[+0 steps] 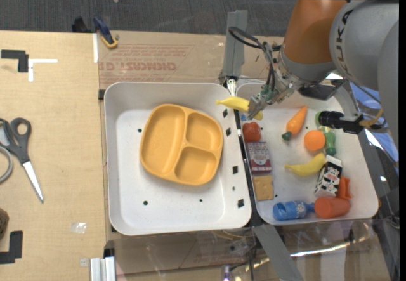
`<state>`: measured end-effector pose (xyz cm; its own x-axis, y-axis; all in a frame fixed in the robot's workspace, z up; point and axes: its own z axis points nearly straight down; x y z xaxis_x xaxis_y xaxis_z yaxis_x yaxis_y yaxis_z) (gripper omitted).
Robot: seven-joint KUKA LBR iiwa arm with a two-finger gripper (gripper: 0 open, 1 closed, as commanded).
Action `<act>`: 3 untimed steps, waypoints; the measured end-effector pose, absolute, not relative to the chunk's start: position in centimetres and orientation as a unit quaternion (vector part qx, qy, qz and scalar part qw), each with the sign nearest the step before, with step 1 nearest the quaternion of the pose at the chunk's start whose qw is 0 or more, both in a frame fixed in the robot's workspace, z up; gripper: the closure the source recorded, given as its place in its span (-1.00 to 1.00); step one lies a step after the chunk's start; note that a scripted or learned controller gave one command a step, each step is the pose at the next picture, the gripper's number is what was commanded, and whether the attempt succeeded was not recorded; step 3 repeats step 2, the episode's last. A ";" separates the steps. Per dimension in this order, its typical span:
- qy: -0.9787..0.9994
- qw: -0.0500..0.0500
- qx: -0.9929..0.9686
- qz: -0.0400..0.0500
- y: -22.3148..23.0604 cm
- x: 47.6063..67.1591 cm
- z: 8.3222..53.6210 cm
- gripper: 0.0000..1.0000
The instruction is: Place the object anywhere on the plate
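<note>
Starting at the far left, a pair of grey-handled scissors [22, 153] lay on the bare wooden bench [51, 210], outside both bins.

Left bin [120, 210]: held one yellow plate [181, 144] with three compartments, set slightly toward the bin's upper half; all three compartments held nothing.

Between the bins, above the shared rims: a small yellow banana-shaped object [233, 103] sat at the tip of the gripper [255, 108], just past the plate's upper right edge and not over it. The fingers appeared to be closed narrowly on the object's right end.

Right bin [355, 140], contents from left to right:
- red tomato-like piece [252, 132], near the left wall
- small dark red carton [259, 157] below it
- tan cracker-like square [263, 188]
- blue can [289, 210] lying on its side at the lower edge
- carrot [295, 122], tilted
- yellow banana [305, 166]
- orange fruit [314, 140]
- green item [330, 139], partly hidden
- cow-patterned carton [328, 179]
- red-orange piece [331, 207] in the lower right corner

Above the right bin hung the arm, its orange band [312, 16] topmost.
</note>
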<state>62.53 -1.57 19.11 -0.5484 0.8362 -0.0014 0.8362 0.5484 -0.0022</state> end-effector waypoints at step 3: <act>0.893 0.000 0.450 -0.001 3.7 56.7 19.1 -1.00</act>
